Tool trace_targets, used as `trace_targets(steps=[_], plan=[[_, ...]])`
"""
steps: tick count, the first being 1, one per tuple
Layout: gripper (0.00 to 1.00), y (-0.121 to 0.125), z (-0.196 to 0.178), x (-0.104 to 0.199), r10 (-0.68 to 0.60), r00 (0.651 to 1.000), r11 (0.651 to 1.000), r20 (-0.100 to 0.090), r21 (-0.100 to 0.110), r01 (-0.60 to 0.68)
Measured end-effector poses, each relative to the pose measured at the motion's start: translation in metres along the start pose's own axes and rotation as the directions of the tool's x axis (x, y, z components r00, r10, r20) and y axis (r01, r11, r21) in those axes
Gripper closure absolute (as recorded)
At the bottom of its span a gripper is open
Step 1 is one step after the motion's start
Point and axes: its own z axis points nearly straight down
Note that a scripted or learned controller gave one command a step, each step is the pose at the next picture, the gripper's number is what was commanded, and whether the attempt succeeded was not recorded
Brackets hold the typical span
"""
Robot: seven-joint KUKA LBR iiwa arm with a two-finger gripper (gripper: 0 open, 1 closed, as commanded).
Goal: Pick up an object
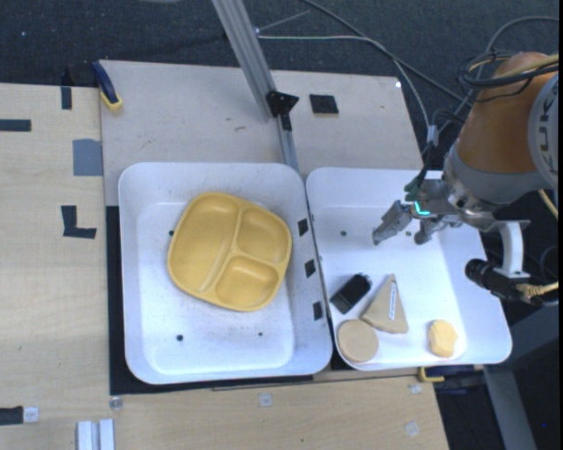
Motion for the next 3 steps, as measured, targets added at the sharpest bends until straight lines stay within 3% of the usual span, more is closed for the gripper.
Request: trace_targets(steps=[1,3], plan=[[0.0,0.001,-0.001,0.0,0.0,1.0,1.0,0.0,-0.004,0.0],[0.0,0.005,0.122,-0.009,0.001,1.0,1.0,0.001,0.001,-0.001]])
